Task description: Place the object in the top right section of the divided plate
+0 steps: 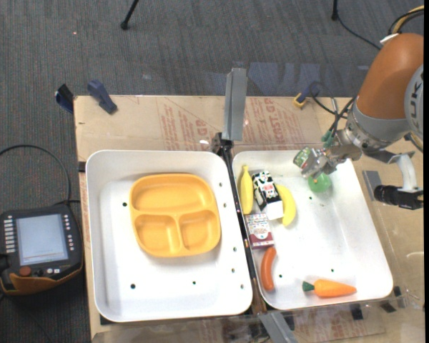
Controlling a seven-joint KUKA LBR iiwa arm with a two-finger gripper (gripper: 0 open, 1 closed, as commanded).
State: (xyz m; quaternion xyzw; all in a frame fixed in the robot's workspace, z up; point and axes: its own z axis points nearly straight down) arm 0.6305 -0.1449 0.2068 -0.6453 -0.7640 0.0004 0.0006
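Right now the gripper (316, 164) hovers just above the green object (319, 184); grip state unclear.

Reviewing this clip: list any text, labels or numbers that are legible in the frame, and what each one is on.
Red print on the cardboard sheet under the bins: upside down and blurred, not readable.
Black-and-white carton in the right bin: cow pattern, no legible words.
Small red box: print too small to read.
Teach pendant: screen and buttons too small to read.

not much to read here tbh, just faint red printed lettering on the brown cardboard sheet (179, 123) under the bins, upside down and too blurry to decipher.
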